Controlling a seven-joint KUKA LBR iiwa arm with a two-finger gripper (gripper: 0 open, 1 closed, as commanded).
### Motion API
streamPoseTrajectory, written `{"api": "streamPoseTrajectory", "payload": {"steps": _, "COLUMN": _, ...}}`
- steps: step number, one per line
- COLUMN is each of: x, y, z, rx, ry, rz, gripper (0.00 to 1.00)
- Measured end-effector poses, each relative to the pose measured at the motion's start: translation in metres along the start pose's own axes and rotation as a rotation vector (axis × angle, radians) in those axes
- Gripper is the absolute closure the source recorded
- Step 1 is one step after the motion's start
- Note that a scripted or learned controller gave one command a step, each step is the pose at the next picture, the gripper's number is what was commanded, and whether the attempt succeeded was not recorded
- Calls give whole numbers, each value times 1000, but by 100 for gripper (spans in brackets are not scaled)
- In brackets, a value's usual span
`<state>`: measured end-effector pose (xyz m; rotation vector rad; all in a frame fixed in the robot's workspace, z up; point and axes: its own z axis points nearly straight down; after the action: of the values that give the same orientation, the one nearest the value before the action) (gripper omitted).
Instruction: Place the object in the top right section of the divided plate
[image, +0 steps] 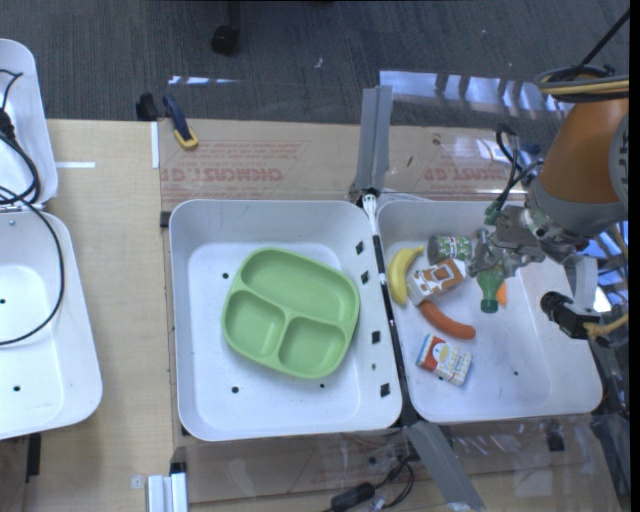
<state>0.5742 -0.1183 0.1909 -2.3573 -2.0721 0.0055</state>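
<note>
A light green divided plate (290, 312) lies in the left bin (200, 400), its three sections bare. In the right bin (540, 395) several toy foods cluster at the upper left: a yellow banana (400, 274), a small carton (437, 279), a can (450, 247), a red sausage (447, 320), a small orange-and-white box (443, 359) and a green bottle (489, 291). My gripper (497, 256) hangs low over the upper middle of the right bin, right above the green bottle and beside the can.
A grey divider (375, 150) rises between the two bins. A white tub with black cables (30, 290) sits at the far left. A blue-and-yellow tool (180, 125) lies on the cardboard behind the left bin.
</note>
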Motion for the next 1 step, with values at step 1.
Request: {"api": "streamPoseTrajectory", "payload": {"steps": 1, "x": 45, "y": -47, "z": 0, "rx": -1, "ry": 0, "rz": 14, "gripper": 100}}
